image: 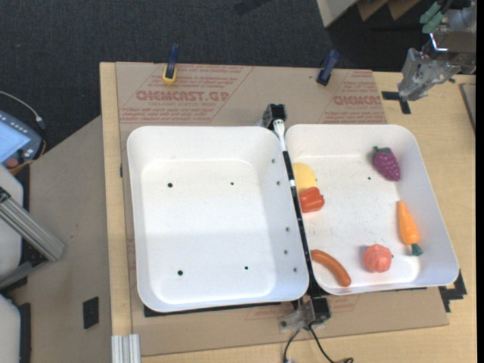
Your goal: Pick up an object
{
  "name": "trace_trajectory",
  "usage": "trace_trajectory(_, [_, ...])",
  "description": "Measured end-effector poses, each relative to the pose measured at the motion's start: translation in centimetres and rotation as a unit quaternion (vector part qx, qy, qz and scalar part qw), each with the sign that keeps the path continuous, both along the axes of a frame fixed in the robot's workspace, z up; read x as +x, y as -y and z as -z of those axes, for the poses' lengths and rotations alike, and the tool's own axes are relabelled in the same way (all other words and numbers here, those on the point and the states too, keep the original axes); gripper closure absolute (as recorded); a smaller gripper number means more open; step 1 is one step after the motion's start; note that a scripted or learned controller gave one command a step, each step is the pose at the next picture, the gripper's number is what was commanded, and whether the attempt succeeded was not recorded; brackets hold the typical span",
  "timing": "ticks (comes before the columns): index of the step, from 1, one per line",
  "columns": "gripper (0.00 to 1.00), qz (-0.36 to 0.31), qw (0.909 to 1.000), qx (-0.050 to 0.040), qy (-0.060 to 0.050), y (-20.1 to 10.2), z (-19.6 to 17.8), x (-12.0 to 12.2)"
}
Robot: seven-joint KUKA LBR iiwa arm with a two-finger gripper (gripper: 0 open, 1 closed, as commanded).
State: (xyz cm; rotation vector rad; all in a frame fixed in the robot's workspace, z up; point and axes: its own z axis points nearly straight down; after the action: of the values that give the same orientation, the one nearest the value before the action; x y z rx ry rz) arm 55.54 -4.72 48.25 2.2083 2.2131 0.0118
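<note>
— While the grey metal gripper [423,70] hangs up at the far right corner, off the bins, has anything been picked?

— Nothing, I'd say. The purple plastic grapes [386,162], orange carrot [407,225], pink round fruit [377,258], orange-red sausage [331,267] and the yellow and red pieces [307,188] by the divider all lie in the right white bin [431,203].

— And the jaws?

— Can't tell from here. The whole reach, descent and grasp are left.

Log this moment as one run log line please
gripper: above bench, outside bins, top right | right bin: grapes, carrot, sausage | nothing picked yet
</note>
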Motion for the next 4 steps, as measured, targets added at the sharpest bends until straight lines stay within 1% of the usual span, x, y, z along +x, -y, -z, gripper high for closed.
trace_trajectory(4, [1.0,-0.001,1.0,-0.0035,0.009,-0.1,-4.3,0.3])
